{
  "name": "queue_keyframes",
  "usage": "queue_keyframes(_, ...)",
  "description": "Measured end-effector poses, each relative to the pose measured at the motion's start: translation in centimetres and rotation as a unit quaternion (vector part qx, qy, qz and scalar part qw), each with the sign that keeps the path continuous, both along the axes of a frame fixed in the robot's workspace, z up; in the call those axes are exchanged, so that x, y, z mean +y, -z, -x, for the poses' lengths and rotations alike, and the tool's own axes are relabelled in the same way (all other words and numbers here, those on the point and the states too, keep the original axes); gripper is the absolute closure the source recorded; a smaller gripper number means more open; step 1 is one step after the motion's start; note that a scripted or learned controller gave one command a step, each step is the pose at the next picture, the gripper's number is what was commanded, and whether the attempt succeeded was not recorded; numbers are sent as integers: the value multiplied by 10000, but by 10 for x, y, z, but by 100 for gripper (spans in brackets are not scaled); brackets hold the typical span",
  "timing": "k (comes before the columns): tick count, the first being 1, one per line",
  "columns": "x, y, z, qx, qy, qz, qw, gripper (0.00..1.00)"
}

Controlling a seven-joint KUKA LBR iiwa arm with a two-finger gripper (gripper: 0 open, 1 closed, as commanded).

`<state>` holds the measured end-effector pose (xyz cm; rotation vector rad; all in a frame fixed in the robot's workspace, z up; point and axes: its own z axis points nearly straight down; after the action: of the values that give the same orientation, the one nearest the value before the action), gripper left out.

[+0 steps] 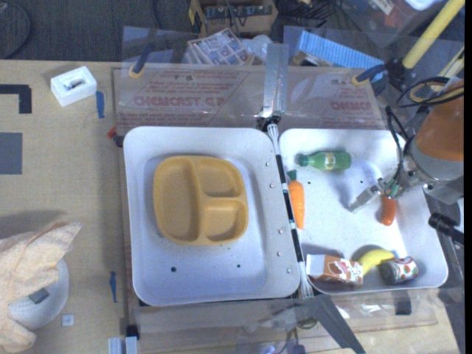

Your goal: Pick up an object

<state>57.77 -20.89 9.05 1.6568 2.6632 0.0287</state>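
Note:
My gripper (pixel 376 199) hangs low over the right bin (pixel 435 234), near its right side, and looks open. One grey finger (pixel 361 198) points left and down. A small orange-red piece (pixel 388 211) lies just under the other finger's side, and nothing shows held between the fingers. A green bottle (pixel 324 160) lies at the back of this bin. An orange carrot (pixel 296 202) lies along the left wall. At the front lie a red-and-white carton (pixel 338 268), a yellow banana (pixel 373 257) and a small can (pixel 399 270).
The left bin (pixel 140 264) holds a yellow divided plate (pixel 199 198). The arm (pixel 441 140) with its orange band and cables enters over the right bin's far right corner. A cloth (pixel 33 253) and a white box (pixel 73 85) lie on the bench at left.

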Motion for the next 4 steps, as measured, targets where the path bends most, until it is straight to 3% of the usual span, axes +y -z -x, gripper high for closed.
queue_keyframes(1, -2, 1, 21, -1, -473, 18, 9989, 0)
queue_keyframes(2, -2, 1, 36, 1, -533, 20, 9986, 0)
queue_keyframes(3, -4, 2, 70, 1, -839, 27, 9965, 0)
queue_keyframes(4, 28, 2, 22, 17, -643, 80, 9979, 0)
